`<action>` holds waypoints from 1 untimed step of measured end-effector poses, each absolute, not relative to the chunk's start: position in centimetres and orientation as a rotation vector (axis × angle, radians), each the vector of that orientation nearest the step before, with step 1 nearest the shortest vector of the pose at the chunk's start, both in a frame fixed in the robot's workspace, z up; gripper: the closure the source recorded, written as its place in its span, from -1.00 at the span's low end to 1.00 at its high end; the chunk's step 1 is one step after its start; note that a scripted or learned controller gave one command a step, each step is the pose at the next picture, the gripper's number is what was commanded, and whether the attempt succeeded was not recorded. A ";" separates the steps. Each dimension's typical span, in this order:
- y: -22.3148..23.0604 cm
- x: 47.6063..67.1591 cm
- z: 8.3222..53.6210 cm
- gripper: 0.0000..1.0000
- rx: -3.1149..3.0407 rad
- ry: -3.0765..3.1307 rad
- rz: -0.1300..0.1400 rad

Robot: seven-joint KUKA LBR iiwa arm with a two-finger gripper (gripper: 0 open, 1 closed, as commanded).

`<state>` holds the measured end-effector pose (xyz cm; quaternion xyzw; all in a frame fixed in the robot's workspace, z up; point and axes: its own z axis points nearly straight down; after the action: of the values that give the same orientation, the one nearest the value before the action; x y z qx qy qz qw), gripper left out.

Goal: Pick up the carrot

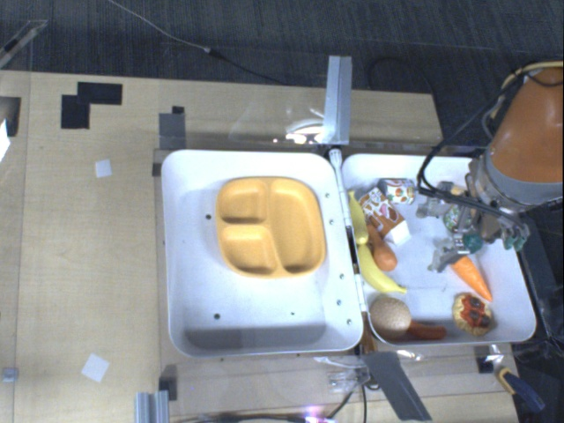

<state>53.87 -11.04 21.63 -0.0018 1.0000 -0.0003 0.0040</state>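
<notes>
Clearly the approach step — the end effector point(458, 243) hangs right over the leaf end of the carrot point(471, 276) in the right bin point(527, 317); how far open it is I cannot tell — next, descend and grasp.

Pale wooden bench point(79, 263), dark carpet floor point(220, 11)
</notes>
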 end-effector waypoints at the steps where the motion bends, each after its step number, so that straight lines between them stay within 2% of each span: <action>1: -20.7 54.9 9.0 -1.00 -0.199 3.117 -0.010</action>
<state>54.89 -20.74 9.03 -0.0636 0.9979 -0.0031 0.0090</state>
